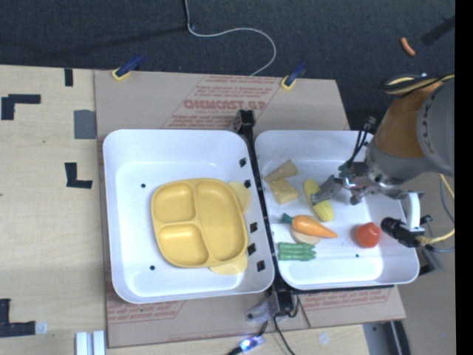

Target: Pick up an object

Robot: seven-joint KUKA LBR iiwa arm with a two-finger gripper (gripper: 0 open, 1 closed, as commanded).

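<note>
Several toy foods are seen in the right bin (336, 274); corn (322, 210) lies just beside the claw (325, 192). Claw state cannot be told. Corn is judged light, stiff, slippery; a mid-body grip is advised.

Glossy plastic tray (198, 222); matt cardboard sheet (214, 102).

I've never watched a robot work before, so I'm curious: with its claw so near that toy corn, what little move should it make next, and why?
Probably a small drop straight down. The gripper hangs in the right bin, right beside the toy corn cob, with nothing visibly between its fingers. The corn looks like the nearest pick; the carrot and tomato lie further off.
</note>
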